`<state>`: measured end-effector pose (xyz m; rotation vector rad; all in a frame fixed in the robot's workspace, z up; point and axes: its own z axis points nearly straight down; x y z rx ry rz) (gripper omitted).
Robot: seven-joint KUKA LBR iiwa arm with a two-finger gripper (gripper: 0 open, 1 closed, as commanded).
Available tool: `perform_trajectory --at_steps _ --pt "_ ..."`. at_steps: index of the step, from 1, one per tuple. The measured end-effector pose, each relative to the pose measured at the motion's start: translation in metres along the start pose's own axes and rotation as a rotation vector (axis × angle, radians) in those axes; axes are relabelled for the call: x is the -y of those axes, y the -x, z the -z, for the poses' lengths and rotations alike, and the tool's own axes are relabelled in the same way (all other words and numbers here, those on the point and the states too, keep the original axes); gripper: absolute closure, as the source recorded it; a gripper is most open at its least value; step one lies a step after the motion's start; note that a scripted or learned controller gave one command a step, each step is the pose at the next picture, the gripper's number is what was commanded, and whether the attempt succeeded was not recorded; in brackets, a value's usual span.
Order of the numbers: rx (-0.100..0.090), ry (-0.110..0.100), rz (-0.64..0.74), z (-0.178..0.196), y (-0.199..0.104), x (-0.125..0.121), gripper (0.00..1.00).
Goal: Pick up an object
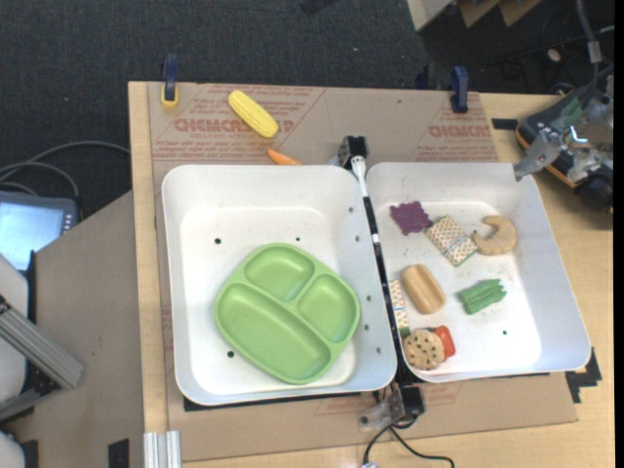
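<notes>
— Bins first: what's in the left bin (pixel 185 261)?

— Just a green divided plate (pixel 287 311), lying flat, toward the near side.

— And the right bin (pixel 556 291)?

— All the small stuff. A purple piece (pixel 410 216) at the far end, a patterned block (pixel 450 239) just beside it, a tan croissant (pixel 496 234) to the right of that. Lower down, a hot dog bun (pixel 423 288), a green bean bundle (pixel 483 295), and at the near edge a cookie (pixel 423 348) touching a small red piece (pixel 445 340).

— Anything outside the bins?

— A yellow corn cob (pixel 253 113) on the surface (pixel 312 115) behind the left bin, and an orange bit (pixel 283 158) right at that bin's far rim.

— The gripper?

— Over at the far right (pixel 570 144), past the right bin's corner, well apart from the items. Too cluttered there; I cannot tell how it's set, and nothing shows in it.
</notes>
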<state>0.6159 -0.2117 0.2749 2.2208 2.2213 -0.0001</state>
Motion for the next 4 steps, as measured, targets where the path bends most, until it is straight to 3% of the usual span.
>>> perform_trajectory --at_steps 1,2,3,4 --pt "-0.017 -0.002 0.005 -0.194 0.004 -0.004 0.00" --pt "-0.003 0.001 0.005 -0.179 0.009 -0.004 1.00" --pt "-0.003 -0.017 0.009 -0.192 -0.086 -0.049 1.00" --pt "-0.003 0.003 0.006 -0.084 -0.152 -0.002 1.00"
